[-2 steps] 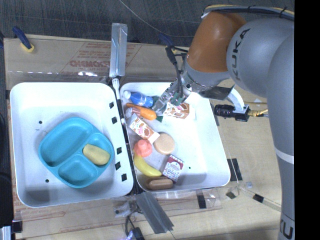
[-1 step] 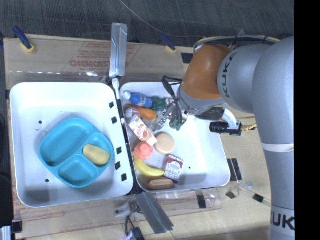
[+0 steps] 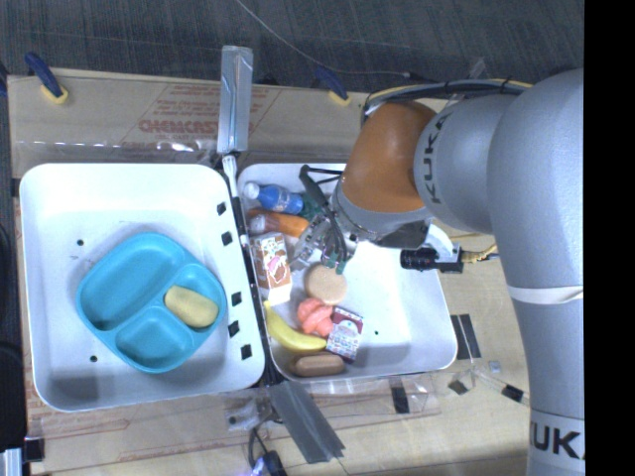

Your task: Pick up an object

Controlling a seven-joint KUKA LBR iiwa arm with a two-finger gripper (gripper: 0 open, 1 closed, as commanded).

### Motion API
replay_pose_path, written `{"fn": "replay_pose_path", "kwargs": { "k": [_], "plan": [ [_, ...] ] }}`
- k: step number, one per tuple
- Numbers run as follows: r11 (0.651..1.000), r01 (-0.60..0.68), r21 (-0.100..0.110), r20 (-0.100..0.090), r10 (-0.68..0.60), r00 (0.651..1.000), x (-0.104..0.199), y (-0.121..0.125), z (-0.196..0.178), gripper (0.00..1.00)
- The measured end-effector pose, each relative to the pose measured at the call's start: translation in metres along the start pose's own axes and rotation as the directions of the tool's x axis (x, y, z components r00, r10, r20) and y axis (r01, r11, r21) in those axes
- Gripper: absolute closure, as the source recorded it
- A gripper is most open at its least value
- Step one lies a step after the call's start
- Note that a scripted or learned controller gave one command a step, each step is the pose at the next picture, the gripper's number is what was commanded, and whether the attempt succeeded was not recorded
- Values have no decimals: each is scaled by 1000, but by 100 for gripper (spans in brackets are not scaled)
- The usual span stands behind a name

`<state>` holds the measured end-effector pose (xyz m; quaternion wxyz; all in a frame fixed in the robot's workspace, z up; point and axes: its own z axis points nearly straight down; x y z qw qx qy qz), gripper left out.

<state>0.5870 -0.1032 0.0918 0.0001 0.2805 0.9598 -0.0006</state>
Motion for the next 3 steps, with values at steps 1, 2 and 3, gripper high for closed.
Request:
{"fn": "replay_pose_path", "kwargs": {
  "k": [1,2,3],
  "plan": [
    [994,-108,-5,6,108,994,-26,33,-104,100],
    [994,-108,-1,0,108,994,-25,33,-100,0],
    [913,-408,-4,10,408,913,-46,19,-14,0]
  ]
}}
